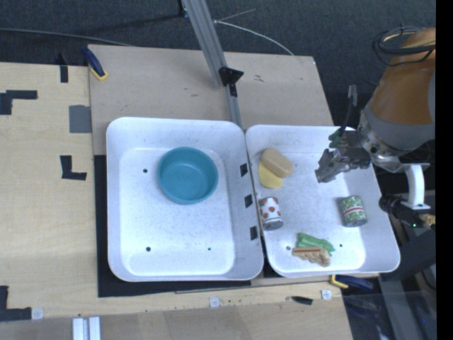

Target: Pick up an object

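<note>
**Green can: nearest candidate, lying loose in the right bin**

Green can (352, 210), one: lies near the right bin's (375, 261) right wall, below the gripper (327, 170) and apart from it. Gripper, one: poised over bare floor, nothing between its jaws; whether these stand apart or together cannot be told. Outward: yellow bun-like pieces (274, 167), two, touching; red-spotted can (270, 212), one; green-and-tan toy (312, 248), one. Left bin (134, 253): blue bowl (187, 175), one. Likely scattered so each can be grasped separately.

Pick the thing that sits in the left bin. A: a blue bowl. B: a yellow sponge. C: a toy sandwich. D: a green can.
A: the blue bowl sits alone in the left bin; the other items lie in the right bin.
</note>
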You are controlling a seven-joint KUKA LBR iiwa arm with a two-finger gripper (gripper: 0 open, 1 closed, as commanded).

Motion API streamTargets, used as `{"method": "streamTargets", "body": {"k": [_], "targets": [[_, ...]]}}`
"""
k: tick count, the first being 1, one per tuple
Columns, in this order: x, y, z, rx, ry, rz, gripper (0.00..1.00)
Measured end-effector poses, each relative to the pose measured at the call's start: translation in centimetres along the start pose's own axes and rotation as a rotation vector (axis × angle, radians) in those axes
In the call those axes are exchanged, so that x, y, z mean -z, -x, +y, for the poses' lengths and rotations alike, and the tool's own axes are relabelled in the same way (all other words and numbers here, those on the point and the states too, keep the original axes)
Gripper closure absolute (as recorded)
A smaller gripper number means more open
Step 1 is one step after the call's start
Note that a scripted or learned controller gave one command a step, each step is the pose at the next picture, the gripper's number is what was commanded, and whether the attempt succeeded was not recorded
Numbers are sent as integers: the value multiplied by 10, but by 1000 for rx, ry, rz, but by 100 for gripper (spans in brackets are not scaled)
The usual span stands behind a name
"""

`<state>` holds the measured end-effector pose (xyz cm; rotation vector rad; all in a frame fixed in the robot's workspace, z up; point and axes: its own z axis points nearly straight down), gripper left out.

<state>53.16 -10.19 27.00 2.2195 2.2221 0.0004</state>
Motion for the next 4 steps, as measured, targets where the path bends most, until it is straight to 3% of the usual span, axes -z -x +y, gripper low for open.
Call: {"method": "streamTargets", "body": {"k": [3, 4], "targets": [[-36, -137, 37, 4, -3, 1, 100], [-45, -185, 65, 6, -1, 1, 100]]}}
